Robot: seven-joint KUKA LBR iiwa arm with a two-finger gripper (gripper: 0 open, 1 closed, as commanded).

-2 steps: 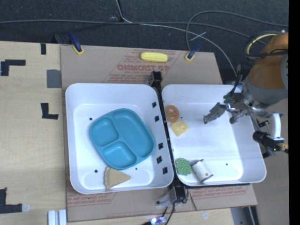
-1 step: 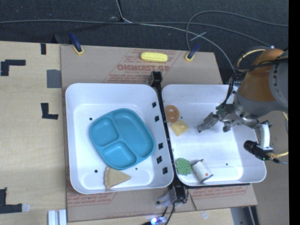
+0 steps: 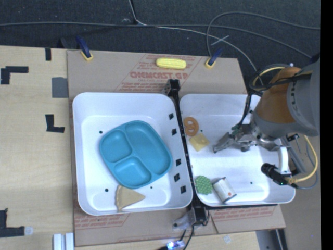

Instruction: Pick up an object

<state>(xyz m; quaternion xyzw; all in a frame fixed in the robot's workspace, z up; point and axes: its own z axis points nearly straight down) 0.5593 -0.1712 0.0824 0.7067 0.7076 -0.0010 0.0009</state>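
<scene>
My gripper (image 3: 229, 146) hangs low over the middle of the right bin (image 3: 270, 197), its two dark fingers spread apart with nothing between them. Just left of it lies a pale yellow block (image 3: 199, 142), and beyond that an orange-brown pretzel (image 3: 191, 125) near the divider. Toward the bin's front sit a green round piece (image 3: 203, 184) and a small white cylinder with a red end (image 3: 224, 189). None of these touches the gripper.
The left bin (image 3: 83, 139) holds a blue divided plate (image 3: 136, 153) and a tan wedge (image 3: 127, 197) at its front. A yellow corn-like piece (image 3: 170, 63) lies on the cardboard behind the bins. The arm's body (image 3: 283, 108) and cables overhang the right bin's right side.
</scene>
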